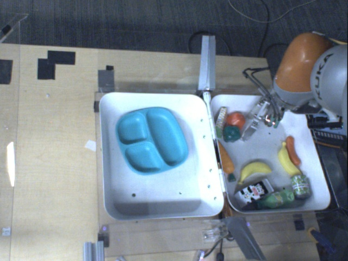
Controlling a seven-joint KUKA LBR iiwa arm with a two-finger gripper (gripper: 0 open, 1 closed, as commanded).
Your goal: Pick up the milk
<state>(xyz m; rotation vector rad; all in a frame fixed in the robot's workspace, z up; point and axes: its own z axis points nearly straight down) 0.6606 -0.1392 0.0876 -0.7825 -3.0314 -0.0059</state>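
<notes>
The milk [254, 192] is a small black-and-white carton lying on its side near the front edge of the right bin [272, 145]. It rests between a banana [255, 170] and a green bottle [277, 198]. My gripper [256, 123] hangs over the back of the same bin, well behind the milk, next to a red round fruit [236, 118]. It is open with nothing between its fingers.
The left bin [114, 200] holds a blue divided plate [152, 139]. Also in the right bin are a dark green item [232, 134], a carrot [225, 159] by the left wall, a second banana [287, 162] with a sausage [293, 150], and a can [300, 185].
</notes>
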